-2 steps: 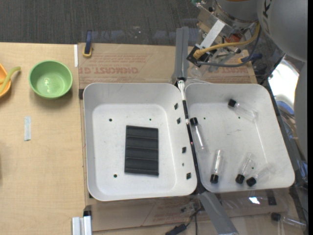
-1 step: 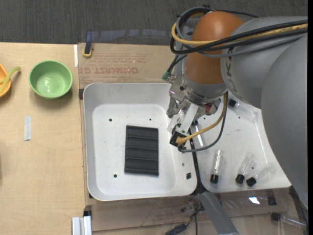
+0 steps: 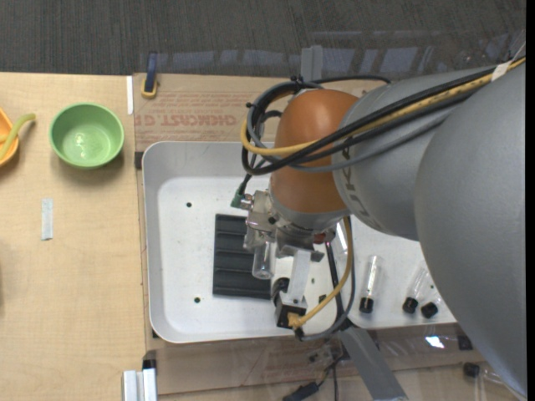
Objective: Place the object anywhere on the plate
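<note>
A black ridged plate (image 3: 234, 257) lies in the left white bin (image 3: 167, 249), a little right of its middle. My gripper (image 3: 262, 253) hangs over the plate's right edge, under the orange wrist band (image 3: 313, 161). It is shut on a clear tube (image 3: 262, 264) that stands nearly upright between the fingers, its lower end just above the plate's ridges. The wrist hides the upper part of the gripper and the bin's right side.
Three clear tubes with black caps (image 3: 368, 286) (image 3: 410, 303) (image 3: 429, 309) lie in the right bin. A green bowl (image 3: 87, 135) and a small grey strip (image 3: 47, 220) sit on the wooden bench to the left. Cables (image 3: 322, 303) loop below the wrist.
</note>
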Motion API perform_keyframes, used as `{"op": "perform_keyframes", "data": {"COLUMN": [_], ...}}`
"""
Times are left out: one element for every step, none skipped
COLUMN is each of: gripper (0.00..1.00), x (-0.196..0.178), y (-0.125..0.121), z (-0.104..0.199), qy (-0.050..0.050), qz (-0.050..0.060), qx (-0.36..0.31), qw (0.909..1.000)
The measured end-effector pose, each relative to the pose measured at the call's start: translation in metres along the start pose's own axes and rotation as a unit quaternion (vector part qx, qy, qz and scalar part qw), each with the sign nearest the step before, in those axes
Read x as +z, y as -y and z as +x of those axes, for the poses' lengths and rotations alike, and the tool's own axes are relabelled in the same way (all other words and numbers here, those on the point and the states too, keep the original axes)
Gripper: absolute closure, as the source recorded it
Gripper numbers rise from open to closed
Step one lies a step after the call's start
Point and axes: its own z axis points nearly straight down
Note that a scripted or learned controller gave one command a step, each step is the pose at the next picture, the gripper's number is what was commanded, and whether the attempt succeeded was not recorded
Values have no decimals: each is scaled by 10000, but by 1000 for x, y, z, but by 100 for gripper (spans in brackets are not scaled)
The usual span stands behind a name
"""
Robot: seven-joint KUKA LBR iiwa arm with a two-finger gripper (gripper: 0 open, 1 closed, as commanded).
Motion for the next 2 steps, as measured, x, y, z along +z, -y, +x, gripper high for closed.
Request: {"op": "perform_keyframes", "data": {"gripper": [100, 100], "x": [60, 6], "y": [29, -9], "z": [59, -76], "qy": [8, -5], "qz": [4, -5], "qx": [986, 1254], "qw": [9951, 9921]}}
